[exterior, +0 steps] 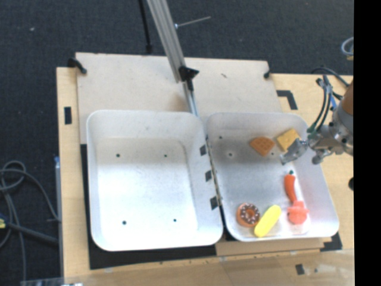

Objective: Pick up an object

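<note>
1. My claw [302,149] hangs at the right edge of the frame, over the upper right part of the right bin [229,127] — whether it is wide or narrow I cannot tell.
2. Just left of it lie a tan cracker square [287,138] and an orange-brown waffle piece [261,145].
3. Below, toward the lower right, an orange carrot-like toy [293,199] lies lengthwise.
4. A yellow banana-like piece [267,220] touches a sprinkled donut [247,214].
5. The left bin [98,130] sits alongside, center-left.

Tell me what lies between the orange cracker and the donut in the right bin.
In the camera view, only bare white bin floor lies between the orange cracker and the donut; nothing rests on that stretch.
</note>
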Motion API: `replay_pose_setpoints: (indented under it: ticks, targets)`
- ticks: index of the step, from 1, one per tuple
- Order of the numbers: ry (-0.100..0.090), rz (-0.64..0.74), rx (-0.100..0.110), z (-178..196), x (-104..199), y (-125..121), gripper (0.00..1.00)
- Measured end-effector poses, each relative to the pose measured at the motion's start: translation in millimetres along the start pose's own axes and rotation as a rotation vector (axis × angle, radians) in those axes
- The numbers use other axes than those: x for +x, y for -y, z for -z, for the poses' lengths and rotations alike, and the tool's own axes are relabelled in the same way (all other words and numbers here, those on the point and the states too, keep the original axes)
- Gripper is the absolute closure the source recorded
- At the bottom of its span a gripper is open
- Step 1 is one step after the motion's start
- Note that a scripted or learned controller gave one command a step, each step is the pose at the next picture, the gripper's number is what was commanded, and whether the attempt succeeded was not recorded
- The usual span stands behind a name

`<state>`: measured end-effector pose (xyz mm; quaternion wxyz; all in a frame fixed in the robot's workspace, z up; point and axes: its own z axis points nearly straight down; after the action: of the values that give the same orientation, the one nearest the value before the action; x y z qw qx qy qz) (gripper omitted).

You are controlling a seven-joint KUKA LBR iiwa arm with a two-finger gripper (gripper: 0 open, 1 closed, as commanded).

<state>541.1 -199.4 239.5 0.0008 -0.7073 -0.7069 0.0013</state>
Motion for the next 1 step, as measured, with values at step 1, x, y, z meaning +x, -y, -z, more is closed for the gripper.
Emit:
replay_pose_setpoints:
  ticks: [1]
  targets:
    - [0.000,0.000,0.002,-60.1,-8.2,-0.5,0.00]
